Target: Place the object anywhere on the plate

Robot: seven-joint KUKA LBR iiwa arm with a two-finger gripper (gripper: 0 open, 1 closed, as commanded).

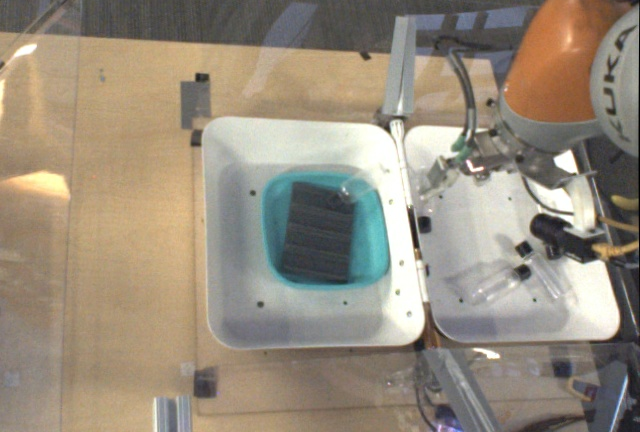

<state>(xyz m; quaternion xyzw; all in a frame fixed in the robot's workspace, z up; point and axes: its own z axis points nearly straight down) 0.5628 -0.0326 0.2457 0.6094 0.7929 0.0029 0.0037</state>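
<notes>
A dark grey ridged block point(319, 232) lies flat on the teal plate point(373, 250), which sits in the middle of the left bin point(230, 250). My gripper point(514, 288) hangs over the right bin point(590, 315), well to the right of the plate and apart from the block. Its clear fingers point(487, 284) are spread open, and nothing shows between them. The grey and orange arm point(560, 55) covers the right bin's upper right part.
A metal post point(399, 70) rises behind the ridge where the two bins meet. Cables and black fittings point(560, 235) hang by the wrist at the right. The wooden bench point(100, 220) lies bare to the left of the bins.
</notes>
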